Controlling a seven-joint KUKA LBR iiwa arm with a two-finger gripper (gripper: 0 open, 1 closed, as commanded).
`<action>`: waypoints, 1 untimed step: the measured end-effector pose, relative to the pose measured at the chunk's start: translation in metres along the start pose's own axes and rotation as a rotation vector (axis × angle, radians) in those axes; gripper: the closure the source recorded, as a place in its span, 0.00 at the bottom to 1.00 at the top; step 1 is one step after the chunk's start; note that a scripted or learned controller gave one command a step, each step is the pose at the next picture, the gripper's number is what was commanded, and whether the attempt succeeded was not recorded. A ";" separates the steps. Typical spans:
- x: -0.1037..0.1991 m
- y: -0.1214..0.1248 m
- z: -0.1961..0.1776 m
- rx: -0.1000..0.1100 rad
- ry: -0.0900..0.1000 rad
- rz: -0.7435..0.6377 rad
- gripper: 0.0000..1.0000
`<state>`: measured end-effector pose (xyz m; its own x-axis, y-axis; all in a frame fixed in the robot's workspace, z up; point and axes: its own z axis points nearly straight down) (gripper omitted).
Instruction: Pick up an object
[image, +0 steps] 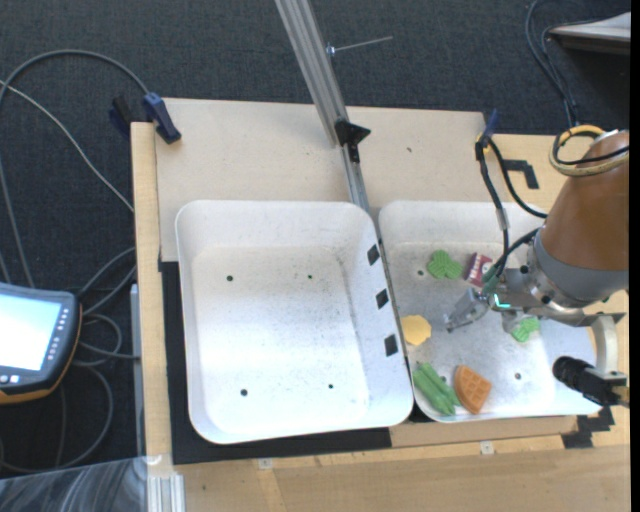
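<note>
Right bin (400, 225), obstacles around my gripper (462, 316): green piece (444, 265) at 12 o'clock; yellow piece (416, 329) at 9; long green piece (433, 386) and orange waffle (472, 388) at 6. Passable: bare floor between them; left bin (200, 225).

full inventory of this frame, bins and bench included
left bin: 1, white, left half of bench
right bin: 1, white, right half of bench
green piece: 1, green, right bin, upper part
yellow piece: 1, yellow, right bin, by its left wall
long green piece: 1, green, right bin, lower left corner
orange piece: 1, orange, right bin, beside the long green piece
small green piece: 1, green, right bin, under the arm
tablet: 1, orange-edged, far left
hand: 1, grey, over right bin
</note>
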<state>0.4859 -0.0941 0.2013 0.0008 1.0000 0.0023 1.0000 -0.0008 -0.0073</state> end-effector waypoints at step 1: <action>0.000 0.001 -0.002 -0.006 -0.001 -0.001 0.00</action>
<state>0.4871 -0.0940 0.2031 0.0000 1.0000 0.0014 1.0000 0.0000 -0.0010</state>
